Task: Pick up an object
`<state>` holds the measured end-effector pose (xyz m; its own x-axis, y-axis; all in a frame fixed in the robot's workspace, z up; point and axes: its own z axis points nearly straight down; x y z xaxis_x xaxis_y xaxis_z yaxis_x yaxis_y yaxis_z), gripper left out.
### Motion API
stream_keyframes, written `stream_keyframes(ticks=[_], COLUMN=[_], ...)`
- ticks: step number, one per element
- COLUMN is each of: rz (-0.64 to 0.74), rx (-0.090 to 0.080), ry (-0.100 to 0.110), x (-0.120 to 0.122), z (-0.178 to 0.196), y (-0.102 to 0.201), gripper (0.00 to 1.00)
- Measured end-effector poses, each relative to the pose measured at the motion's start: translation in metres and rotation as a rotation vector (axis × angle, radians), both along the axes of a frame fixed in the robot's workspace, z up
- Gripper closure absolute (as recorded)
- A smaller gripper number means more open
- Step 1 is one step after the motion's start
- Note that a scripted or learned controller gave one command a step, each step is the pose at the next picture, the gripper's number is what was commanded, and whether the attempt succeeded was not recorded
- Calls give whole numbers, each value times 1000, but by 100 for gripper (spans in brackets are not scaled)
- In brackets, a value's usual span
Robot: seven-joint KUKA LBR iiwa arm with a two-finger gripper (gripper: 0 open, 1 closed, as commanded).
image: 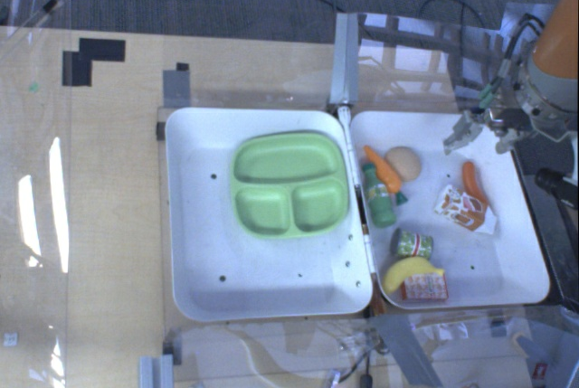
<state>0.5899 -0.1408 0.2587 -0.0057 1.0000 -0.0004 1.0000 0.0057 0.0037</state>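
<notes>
My gripper [479, 140] hangs open over the far right part of the right bin [507, 264], with nothing between its fingers. Just below it lies an orange-red sausage [472, 179], and next to that a white snack packet [464, 209]. Toward the bin's left side are a carrot [382, 168], a beige round piece [405, 164] and a green bottle [381, 202]. Near the front lie a small green can [412, 244], a banana [405, 271] and a pink box [425, 287].
The left bin [194, 269] holds a green divided plate [291, 184]. A metal divider post [344, 61] stands between the bins at the back. Cables run over the dark floor behind the bench.
</notes>
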Motion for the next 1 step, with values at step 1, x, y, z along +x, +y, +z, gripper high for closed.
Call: stream_keyframes(ticks=[1], rz=[-58], rx=[0], ry=[1], x=[-19], z=[-155], y=[-27], gripper=[0])
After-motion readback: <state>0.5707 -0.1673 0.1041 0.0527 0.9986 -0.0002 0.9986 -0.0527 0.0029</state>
